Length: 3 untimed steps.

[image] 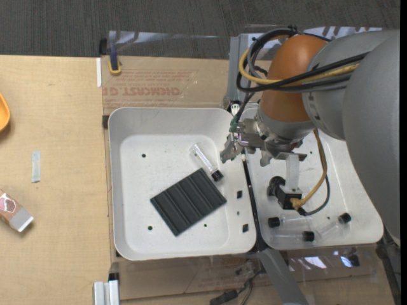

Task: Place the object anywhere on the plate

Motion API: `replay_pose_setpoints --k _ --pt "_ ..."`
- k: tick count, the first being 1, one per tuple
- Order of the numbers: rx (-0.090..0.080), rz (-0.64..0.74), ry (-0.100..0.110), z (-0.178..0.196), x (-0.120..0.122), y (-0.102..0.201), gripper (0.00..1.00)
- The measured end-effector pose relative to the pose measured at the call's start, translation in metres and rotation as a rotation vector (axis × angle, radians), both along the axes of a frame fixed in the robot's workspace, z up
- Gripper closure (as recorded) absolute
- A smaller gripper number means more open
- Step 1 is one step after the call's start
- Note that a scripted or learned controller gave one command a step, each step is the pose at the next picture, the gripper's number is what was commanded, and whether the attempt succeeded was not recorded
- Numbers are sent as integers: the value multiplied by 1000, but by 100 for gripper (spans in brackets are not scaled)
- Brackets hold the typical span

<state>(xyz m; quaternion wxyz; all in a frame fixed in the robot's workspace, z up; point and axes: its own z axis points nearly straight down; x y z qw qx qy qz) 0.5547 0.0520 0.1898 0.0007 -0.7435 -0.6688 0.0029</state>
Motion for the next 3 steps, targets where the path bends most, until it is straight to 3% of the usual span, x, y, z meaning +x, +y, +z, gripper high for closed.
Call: replay_pose_setpoints --k 3 --pt "0 0 0 0 0 0 0"
